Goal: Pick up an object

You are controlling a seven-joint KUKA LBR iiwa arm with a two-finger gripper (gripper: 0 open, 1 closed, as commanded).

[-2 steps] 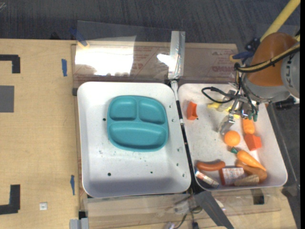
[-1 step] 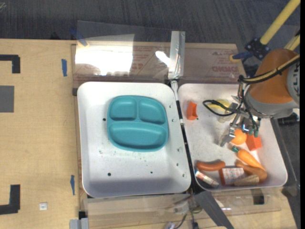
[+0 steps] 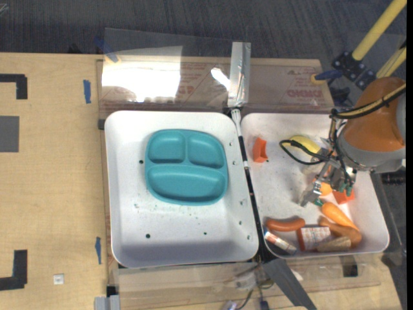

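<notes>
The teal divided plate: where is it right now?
In the camera view, the teal divided plate lies flat in the left bin, toward its far half, across the divider from the small orange piece.

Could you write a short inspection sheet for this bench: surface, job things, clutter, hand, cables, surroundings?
Surface: two white bins side by side; left bin holds a teal divided plate.
Job things: right bin holds a sausage, carrot, small bottle, banana and an orange piece.
Clutter: nothing seen.
Hand: hand low in the right bin, above the carrot; grasp unclear.
Cables: a black cable loops by the banana.
Surroundings: wooden bench, clear panel behind the bins.
</notes>
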